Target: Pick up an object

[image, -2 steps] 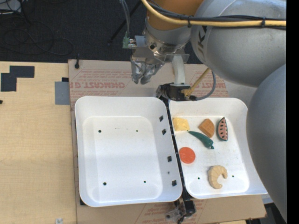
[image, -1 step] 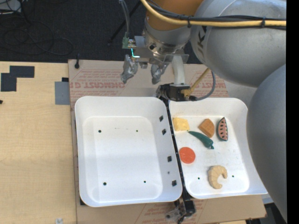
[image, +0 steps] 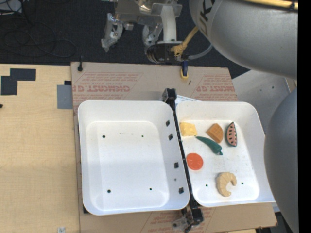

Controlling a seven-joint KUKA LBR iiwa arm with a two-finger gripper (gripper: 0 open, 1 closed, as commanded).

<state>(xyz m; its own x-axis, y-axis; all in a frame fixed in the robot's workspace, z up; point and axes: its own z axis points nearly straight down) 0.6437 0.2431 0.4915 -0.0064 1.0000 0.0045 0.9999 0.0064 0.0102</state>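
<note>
Fingers (image: 112, 35) of the gripper (image: 132, 35) stood spread apart with nothing between them, high at the far edge of the scene, above the dark floor beyond the bench and well apart from both bins. All the objects lay in the right bin (image: 252, 111): a yellow block (image: 188, 128) at its far left by the divider, an orange-brown wedge (image: 215, 132) just right of it, and a watermelon slice (image: 232, 133) further right again. A green pepper (image: 210, 144) lay slantwise just near of the wedge, a red disc (image: 195, 161) sat nearer and to the left beside the divider, and a pale croissant (image: 226, 183) rested nearest of all. The left bin (image: 87, 130) sat beside it on brown cardboard (image: 121, 84).
</note>
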